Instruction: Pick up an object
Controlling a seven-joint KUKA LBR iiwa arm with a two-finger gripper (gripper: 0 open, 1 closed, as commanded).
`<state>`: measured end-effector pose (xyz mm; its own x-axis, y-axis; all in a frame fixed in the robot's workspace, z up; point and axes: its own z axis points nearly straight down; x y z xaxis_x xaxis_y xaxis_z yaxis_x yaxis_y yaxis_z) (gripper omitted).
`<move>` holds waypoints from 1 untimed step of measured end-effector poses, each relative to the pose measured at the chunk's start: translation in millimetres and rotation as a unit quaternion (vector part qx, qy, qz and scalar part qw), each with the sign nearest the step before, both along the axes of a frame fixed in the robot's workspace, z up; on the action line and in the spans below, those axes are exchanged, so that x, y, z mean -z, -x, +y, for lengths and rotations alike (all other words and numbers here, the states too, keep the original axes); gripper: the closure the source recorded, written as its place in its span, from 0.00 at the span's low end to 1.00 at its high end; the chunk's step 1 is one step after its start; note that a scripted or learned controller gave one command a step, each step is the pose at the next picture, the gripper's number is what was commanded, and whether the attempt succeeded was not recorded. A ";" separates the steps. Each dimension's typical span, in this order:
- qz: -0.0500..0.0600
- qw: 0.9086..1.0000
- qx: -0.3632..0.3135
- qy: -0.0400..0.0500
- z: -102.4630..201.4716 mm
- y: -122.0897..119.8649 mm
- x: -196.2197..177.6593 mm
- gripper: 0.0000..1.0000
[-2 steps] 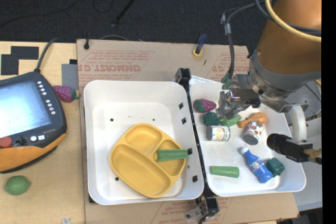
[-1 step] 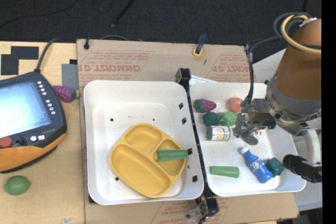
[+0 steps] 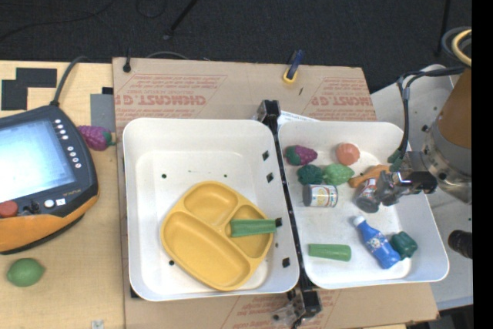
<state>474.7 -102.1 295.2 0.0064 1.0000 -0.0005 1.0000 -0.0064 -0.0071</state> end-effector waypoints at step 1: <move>-0.012 1.000 -0.005 0.001 30.8 -24.7 -251.9 1.00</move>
